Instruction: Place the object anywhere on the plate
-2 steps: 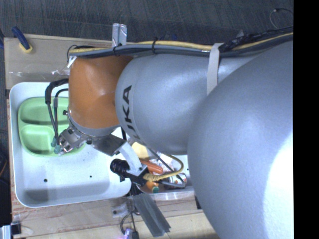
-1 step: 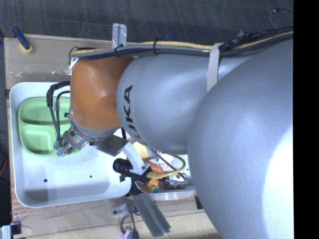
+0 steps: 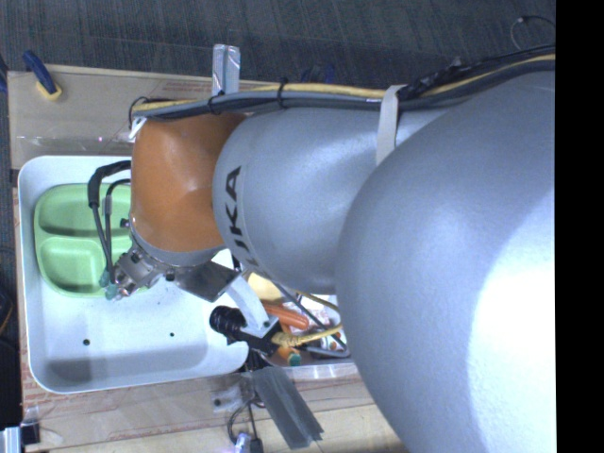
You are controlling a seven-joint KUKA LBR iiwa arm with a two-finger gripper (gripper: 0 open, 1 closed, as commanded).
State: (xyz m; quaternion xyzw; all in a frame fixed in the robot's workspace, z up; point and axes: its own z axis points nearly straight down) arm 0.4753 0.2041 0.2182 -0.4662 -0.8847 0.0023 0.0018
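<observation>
The plate (image 3: pixel 66 239), green and lying in the left bin (image 3: pixel 113 361), has the gripper (image 3: pixel 123 281) hanging at its near right edge, apparently lined up for a drop.

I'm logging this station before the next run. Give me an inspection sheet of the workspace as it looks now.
Surface: wooden bench bearing a white bin.
Job's things: green divided plate in the bin's far-left part; the object to place cannot be identified.
Clutter: mixed coloured items under the arm.
Tool: tool hovers at the plate's near edge; grip hidden.
Cables: black cable loops above the tool; bundle along the arm.
Surroundings: dark carpet; blue clamp.
</observation>
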